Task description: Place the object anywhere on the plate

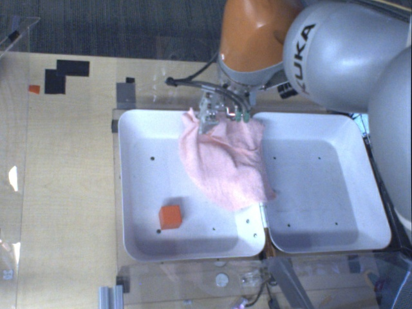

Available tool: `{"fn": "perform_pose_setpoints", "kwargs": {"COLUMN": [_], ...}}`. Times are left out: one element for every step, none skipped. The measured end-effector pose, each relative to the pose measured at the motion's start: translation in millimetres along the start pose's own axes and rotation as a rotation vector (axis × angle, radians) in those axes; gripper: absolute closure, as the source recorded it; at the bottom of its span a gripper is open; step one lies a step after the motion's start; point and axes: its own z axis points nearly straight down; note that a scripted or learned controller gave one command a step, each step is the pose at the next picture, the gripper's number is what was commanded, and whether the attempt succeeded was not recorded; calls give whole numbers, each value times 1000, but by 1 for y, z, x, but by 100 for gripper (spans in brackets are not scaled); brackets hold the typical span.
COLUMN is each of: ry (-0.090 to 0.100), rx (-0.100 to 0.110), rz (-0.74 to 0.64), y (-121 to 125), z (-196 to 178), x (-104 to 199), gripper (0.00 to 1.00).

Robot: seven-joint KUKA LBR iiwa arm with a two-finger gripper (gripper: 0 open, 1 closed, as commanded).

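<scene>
Tool [215, 113] closed on pink cloth [226, 163], pointing down over left bin [132, 192], orange block [170, 217] apart.

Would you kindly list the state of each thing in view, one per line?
Pink cloth: hanging bunched from the gripper, draped over the left bin's right side.
Gripper: shut on the cloth's top corner.
Orange block: lying flat in the left bin, untouched.
Right bin: level beside the left bin.

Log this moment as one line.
gripper: over left bin rear edge, on pink cloth | cloth: draped in left bin | orange block: left bin front
</scene>
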Motion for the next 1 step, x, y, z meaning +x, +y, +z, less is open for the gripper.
{"fn": "perform_pose_setpoints", "kwargs": {"ry": [0], "rx": [0], "rz": [0], "y": [0], "z": [0], "x": [0], "gripper": [0]}}
